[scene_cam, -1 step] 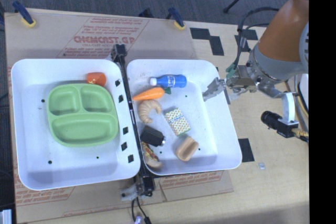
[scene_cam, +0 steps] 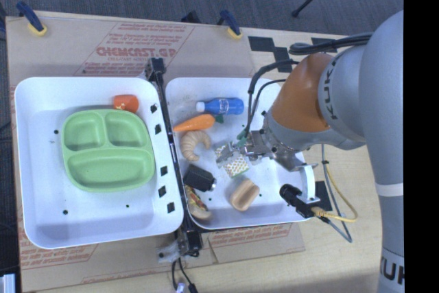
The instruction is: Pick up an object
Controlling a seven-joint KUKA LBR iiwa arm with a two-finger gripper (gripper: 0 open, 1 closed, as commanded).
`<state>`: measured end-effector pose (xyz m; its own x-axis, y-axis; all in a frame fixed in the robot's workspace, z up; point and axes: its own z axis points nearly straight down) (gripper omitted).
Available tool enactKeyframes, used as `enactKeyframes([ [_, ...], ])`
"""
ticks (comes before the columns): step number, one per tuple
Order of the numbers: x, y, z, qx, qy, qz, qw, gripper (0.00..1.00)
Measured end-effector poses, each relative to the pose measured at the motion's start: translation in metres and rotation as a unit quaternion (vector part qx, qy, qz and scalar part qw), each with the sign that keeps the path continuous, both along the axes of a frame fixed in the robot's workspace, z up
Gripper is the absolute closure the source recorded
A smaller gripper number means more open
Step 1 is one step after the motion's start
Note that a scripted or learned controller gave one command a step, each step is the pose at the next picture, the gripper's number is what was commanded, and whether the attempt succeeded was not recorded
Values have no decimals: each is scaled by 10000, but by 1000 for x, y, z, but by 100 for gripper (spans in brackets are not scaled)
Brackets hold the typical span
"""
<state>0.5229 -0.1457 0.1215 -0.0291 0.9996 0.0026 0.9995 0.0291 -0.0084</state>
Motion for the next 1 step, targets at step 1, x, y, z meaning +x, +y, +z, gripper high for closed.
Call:
enactKeyframes([
  [1,5,1,-26,-28,-61,1305,9914,0],
])
